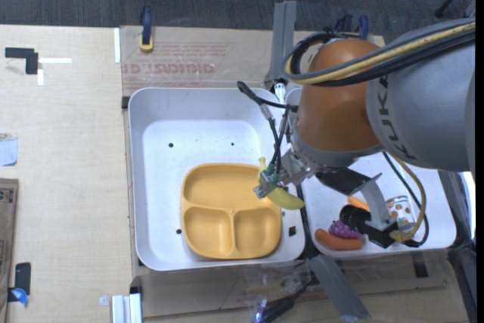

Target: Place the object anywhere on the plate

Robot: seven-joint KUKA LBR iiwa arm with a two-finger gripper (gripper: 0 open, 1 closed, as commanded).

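A yellow three-compartment plate [227, 219] lies in the left white bin [151, 163], toward its front. My gripper [269, 181] hangs over the plate's right rim, shut on a small yellow banana [286, 197]. The banana sticks out to the right and down from the fingers, above the plate's right edge and the wall between the two bins. Its greenish stem end [262, 163] points up on the other side of the fingers. The arm's orange band and grey body cover much of the right bin.
In the right bin [446, 238] lie a purple bunch of grapes [345, 228], a red-orange sausage [337, 240], an orange piece [360, 203] and a small printed can [398, 209]. A blue-and-yellow clamp [146, 34] sits on the cardboard behind the bins.
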